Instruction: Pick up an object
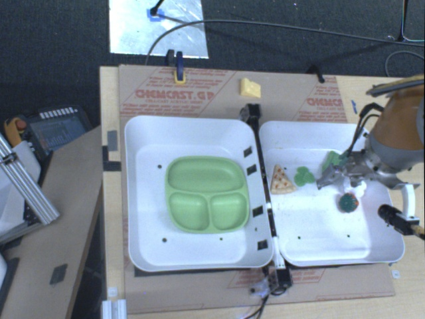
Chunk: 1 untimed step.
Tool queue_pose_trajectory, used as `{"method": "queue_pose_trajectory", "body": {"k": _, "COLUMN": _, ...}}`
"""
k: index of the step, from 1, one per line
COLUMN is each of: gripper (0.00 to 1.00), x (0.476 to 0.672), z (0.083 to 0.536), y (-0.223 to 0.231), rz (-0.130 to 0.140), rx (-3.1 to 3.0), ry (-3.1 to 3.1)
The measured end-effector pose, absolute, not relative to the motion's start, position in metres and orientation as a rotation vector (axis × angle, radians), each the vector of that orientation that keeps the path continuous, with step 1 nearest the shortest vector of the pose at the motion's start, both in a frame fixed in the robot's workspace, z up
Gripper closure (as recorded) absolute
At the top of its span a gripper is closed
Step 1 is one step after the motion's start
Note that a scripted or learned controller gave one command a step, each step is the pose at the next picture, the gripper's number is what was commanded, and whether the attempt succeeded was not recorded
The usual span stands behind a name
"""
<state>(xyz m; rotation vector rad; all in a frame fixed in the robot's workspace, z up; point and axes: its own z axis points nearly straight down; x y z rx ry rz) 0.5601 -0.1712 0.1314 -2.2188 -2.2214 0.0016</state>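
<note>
Pincer (pixel 330 176) low in right bin (pixel 319 244) beside green pieces (pixel 305 175); grip state unclear.

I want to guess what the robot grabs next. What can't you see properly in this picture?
- The gripper, camera view: its fingers are dark, blurry and partly hidden by the wrist, so open or shut is unclear.
- The green toy beside it: partly covered by the gripper, shape unclear.
- The round toy: too small and blurry to name.
- The arm: cut off by the right edge.
</note>
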Motion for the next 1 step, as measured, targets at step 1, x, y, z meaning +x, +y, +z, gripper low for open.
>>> {"method": "queue_pose_trajectory", "body": {"k": 1, "gripper": 1.00, "x": 0.5617, "z": 0.1446, "y": -0.1716, "rz": -0.003, "rx": -2.223, "ry": -2.226}}
